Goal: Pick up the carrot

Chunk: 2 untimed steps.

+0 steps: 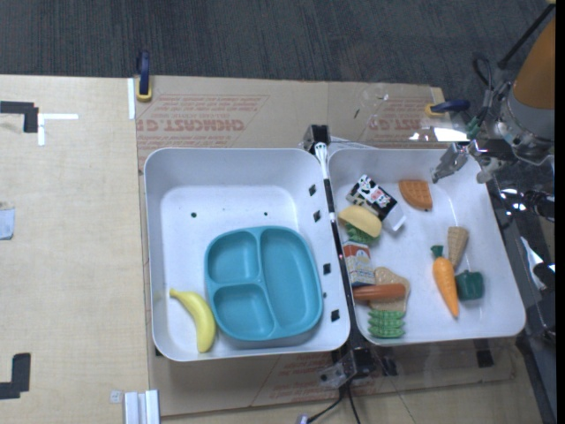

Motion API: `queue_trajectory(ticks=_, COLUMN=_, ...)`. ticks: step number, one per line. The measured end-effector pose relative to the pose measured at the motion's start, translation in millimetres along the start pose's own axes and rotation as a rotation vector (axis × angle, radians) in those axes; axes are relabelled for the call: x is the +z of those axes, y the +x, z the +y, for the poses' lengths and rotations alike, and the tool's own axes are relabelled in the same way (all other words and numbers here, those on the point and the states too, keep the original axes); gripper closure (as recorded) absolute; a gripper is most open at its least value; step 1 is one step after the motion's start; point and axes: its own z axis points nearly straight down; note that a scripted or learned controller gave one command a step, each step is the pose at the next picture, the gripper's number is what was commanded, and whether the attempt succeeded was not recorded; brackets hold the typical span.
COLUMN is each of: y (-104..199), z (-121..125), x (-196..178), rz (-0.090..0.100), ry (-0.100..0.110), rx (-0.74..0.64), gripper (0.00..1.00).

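Carrot (445,285) well apart from pincer (459,159)

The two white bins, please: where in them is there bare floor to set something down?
Left white bin: bare floor behind the teal three-compartment plate and along its left, above the yellow banana. Right white bin: a bare strip between the food pile by the divider and the orange carrot. It is crowded along the divider.

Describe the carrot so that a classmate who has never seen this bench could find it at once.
Start at the right white bin, the one crowded with toy food. Near its right wall lies the carrot, a slim orange cone with a green top, beside a tan cone and a dark green piece. Nothing else there is long, orange and pointed.
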Motion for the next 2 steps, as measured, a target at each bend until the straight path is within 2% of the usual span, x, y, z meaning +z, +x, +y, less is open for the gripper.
queue_trajectory(ticks=1, y=14, z=-69, x=93, rz=0.002, ry=0.0, rx=-0.136, gripper=0.0)
queue_trajectory(ticks=2, y=49, z=-124, x=102, rz=0.001, ry=-0.004, rx=-0.252, gripper=0.0)
